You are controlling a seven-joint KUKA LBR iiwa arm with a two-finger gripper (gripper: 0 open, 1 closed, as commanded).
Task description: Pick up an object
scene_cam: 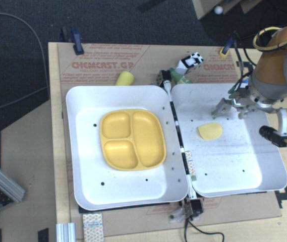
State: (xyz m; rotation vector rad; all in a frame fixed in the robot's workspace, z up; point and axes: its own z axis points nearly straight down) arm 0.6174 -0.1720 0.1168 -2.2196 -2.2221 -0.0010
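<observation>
Hand (230,108) hovers near yellow disc (210,131) in right bin (264,175).

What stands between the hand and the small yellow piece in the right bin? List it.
Nothing visible. The hand hangs over the right bin, up and to the right of the small yellow piece. Bare white bin floor lies between them. The yellow divided plate sits apart in the left bin.

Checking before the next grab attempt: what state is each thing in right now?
Gripper: over the right bin's far side, holding nothing visible.
Yellow disc: flat on the right bin floor, apart from the gripper.
Divided yellow plate: upright in the left bin, compartments bare.
Yellow cylinder: lying on the board behind the left bin.
</observation>
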